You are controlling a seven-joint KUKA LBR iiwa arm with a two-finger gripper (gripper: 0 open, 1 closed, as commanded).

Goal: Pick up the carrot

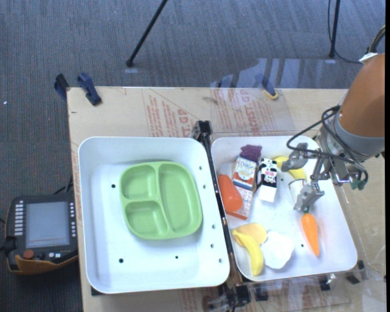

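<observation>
The carrot [311,234] lies in the right bin [341,203], toward its right wall and nearer the front. Its long axis runs roughly near-to-far, with the broad end at the far side and the tapered tip pointing toward the near edge, slightly to the right.

The worktop [175,112] is a brown board with red printed lettering seen upside down and at a slant; the words cannot be read. A small carton [268,179] with black-and-white cow patches and another carton [246,173] with a purple top stand side by side in the right bin; their print is too small to read.

The claw [307,199] hangs just beyond the carrot's broad end, its grey fingers pointing down toward it. How wide the claw stands cannot be told, and nothing is seen held in it.

Left of the cartons lies an orange bottle-like item [230,195]; a banana [250,252] and a white item [277,249] sit near the front. The left bin [97,265] carries a green divided plate [160,198].
</observation>
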